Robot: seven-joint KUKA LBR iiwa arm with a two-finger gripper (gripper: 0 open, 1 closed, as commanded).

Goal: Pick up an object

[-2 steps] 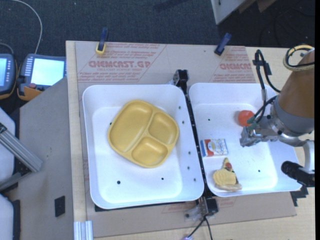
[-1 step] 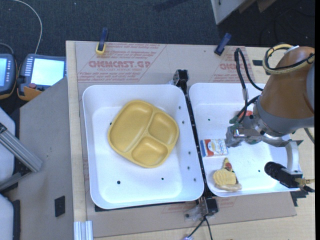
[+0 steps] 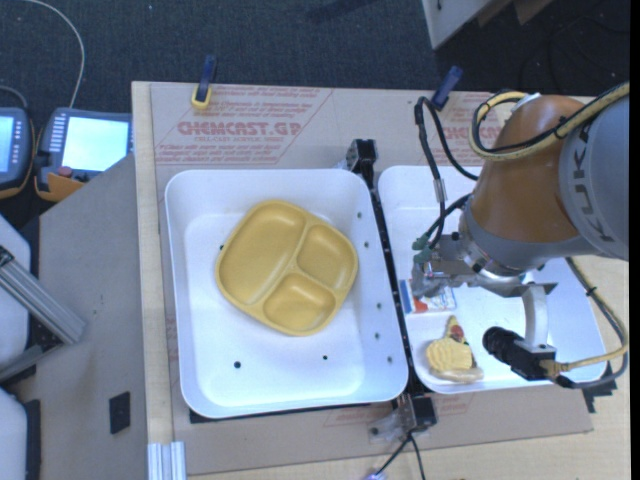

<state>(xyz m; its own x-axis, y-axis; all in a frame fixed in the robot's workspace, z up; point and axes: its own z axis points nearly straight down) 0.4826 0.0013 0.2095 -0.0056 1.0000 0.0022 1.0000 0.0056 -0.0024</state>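
Note:
A yellow divided plate (image 3: 288, 265) with three compartments lies in the left bin (image 3: 200, 348). In the right bin (image 3: 400, 193) a small pale yellow toy with a red spot (image 3: 452, 356) rests near the front left corner. Something flat with red and blue print (image 3: 432, 298) lies beneath the gripper (image 3: 432, 276), which hangs low over the right bin's left side, just above that flat piece and behind the toy. The wrist hides the fingers from above.
The arm's grey and orange body (image 3: 530, 188) covers most of the right bin. A black divider (image 3: 385, 268) runs between the bins. Screens (image 3: 85, 143) stand off the bench at the far left.

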